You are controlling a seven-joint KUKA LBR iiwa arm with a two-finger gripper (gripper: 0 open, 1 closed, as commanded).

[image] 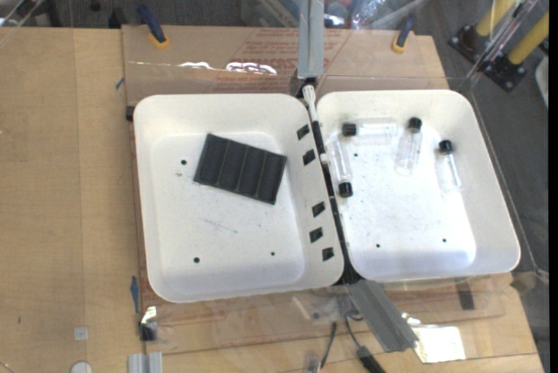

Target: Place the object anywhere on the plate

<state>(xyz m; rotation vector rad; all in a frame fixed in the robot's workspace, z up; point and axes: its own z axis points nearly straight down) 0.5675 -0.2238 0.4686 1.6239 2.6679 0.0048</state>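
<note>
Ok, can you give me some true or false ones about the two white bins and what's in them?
1. A dark ridged plate lies in the left bin. True.
2. The clear vials lie in the right bin. True.
3. The vials have red caps. False: their caps are black.
4. One vial already lies on the plate. False: all the vials are in the right bin, apart from the plate.
5. The plate lies at a slant to the bin's sides. True.
</note>
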